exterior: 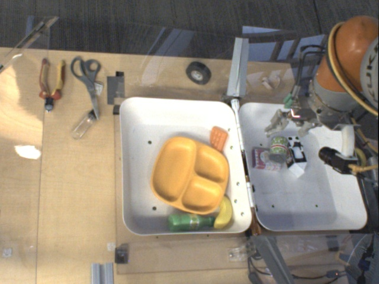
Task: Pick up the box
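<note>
Camera view – box (265, 158), small, purple-white, flat

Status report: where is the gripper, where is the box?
Gripper above right bin, holding nothing visible. Box flat in bin, can against it.

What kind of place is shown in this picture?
Probably a robotics lab or workshop bench: a robot arm reaches over two shallow white bins holding test items, while scissors, pliers and a tape roll lie on the wooden benchtop.
</note>
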Motion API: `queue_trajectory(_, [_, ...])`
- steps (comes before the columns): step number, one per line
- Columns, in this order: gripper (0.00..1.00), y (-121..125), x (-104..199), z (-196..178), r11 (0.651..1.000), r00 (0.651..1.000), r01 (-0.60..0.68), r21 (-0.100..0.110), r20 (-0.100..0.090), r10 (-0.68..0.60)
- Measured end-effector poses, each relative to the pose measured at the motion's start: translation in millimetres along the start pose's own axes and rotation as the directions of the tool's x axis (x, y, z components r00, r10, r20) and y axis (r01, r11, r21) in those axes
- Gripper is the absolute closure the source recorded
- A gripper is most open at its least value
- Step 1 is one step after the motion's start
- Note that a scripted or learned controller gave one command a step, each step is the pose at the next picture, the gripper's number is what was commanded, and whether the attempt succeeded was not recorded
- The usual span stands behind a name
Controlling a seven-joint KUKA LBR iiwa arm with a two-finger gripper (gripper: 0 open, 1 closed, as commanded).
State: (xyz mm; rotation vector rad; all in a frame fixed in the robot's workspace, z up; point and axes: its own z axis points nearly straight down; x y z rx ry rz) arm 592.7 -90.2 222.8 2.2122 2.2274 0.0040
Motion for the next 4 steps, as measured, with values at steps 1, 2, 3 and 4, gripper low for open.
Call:
queue_trajectory(1, [0.00,-3,-13,134,0.993,0.993,0.120,-0.010,0.002,-0.120])
queue_trajectory(2, [0.00,-23,-9,133,0.991,0.991,0.135,-0.011,0.004,-0.135])
queue_trajectory(3, [1.00,-20,-8,122,0.990,0.990,0.138,-0.018,0.005,-0.137])
queue_trajectory(4, [1.00,-42,20,37,1.000,1.000,-0.018,-0.003,0.000,0.018])
